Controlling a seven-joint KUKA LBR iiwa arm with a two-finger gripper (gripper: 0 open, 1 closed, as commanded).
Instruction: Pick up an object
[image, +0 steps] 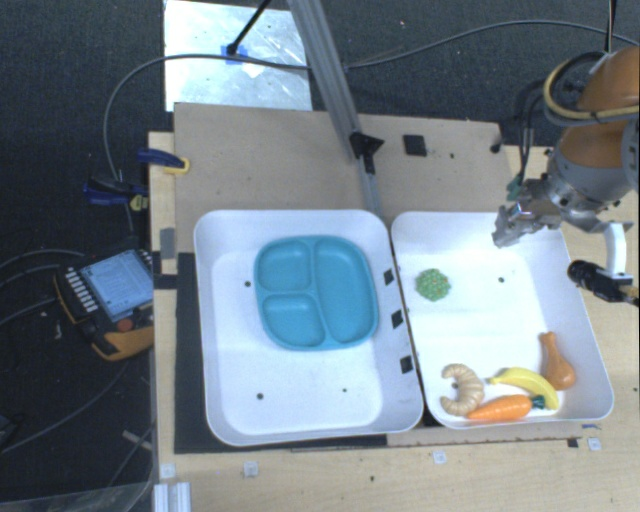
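Broccoli (433, 285) lies in the right bin (470, 330), apart from the gripper (508, 228); whether its jaws are apart is unclear.

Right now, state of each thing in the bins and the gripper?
gripper: above right bin's far edge, carrying nothing
broccoli: loose, alone, right bin
croissant: lying, near corner
carrot: lying beside croissant
banana: lying
drumstick: lying
blue plate: flat, left bin

Single fixed overhead camera, slanted down, both bins (300, 225) framed
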